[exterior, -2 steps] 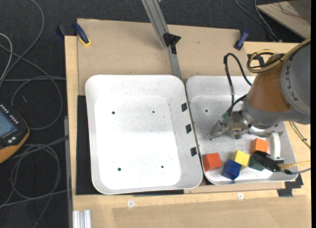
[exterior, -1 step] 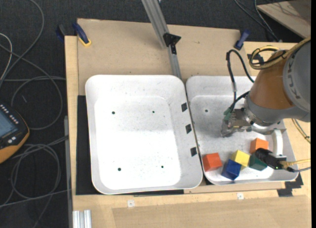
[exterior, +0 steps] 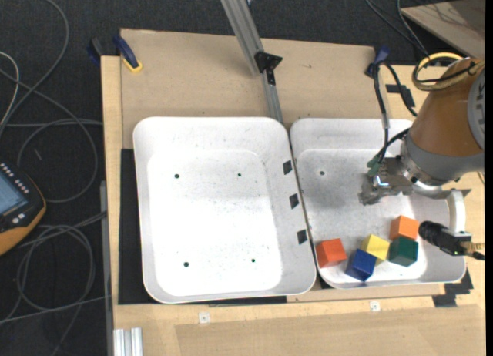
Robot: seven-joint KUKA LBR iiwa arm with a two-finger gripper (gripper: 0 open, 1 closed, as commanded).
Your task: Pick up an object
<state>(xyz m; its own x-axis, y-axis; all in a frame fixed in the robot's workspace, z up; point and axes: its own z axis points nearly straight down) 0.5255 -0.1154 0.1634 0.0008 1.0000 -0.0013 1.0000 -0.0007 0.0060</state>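
Note:
Several small blocks lie near the front of the right bin (exterior: 339,140): an orange-red cube (exterior: 332,252), a blue block (exterior: 360,264), a yellow cube (exterior: 377,245), a dark green cube (exterior: 403,251) and an orange cube (exterior: 404,227). My gripper (exterior: 376,189) hangs over the middle right of this bin, behind the blocks and apart from them. I see nothing between its fingers, and the wrist hides much of it.
The left bin (exterior: 208,208) sits beside the right one, joined by black clips along the shared rim. A slanted metal pole (exterior: 248,31) rises from the bench behind the bins. Cables and a handheld pendant (exterior: 15,204) lie on the floor to the left.

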